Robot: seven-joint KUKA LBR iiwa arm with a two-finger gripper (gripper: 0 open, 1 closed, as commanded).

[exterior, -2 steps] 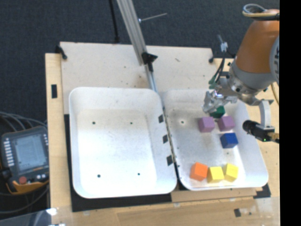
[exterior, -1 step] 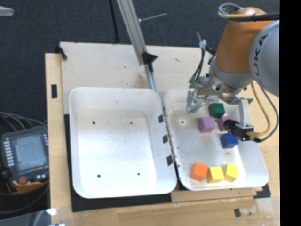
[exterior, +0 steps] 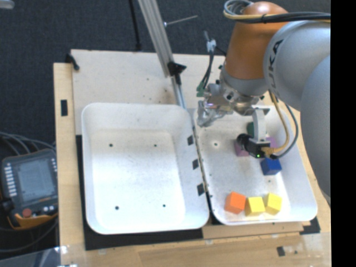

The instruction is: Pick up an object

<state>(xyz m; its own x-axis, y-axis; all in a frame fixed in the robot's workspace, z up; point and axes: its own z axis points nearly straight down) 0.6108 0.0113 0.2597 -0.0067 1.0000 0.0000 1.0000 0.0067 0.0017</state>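
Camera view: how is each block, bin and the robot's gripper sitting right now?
left bin, flat on bench, speckled floor.
right bin, flat, holding the blocks.
orange cube, flat, front row.
middle yellow cube, flat, beside orange cube.
end yellow cube, slightly turned, beside the other.
blue cube, alone, farther back.
purple block, partly hidden behind the robot.
gripper, over right bin's far left corner, away from blocks.

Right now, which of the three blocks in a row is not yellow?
The orange block, at the row's end nearest the other bin; its two neighbours are yellow blocks.
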